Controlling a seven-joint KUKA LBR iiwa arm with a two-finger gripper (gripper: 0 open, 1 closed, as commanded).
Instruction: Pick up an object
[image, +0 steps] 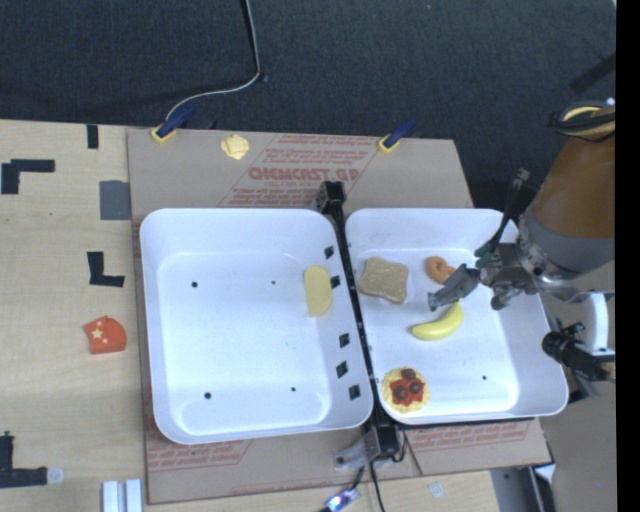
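Note:
In the right bin lie a slice of brown bread, a small orange pretzel-like piece, a yellow banana and a round pizza-like toy. A pale yellow oblong piece lies at the right side of the left bin. My gripper hangs over the right bin, just above the banana and right of the orange piece. Its dark fingers point left and nothing is visible between them.
Outside the bins, a red toy sits on the bench at the left and a small yellow piece on the cardboard at the back. Black clips run along the divider between the bins. A cable trails behind.

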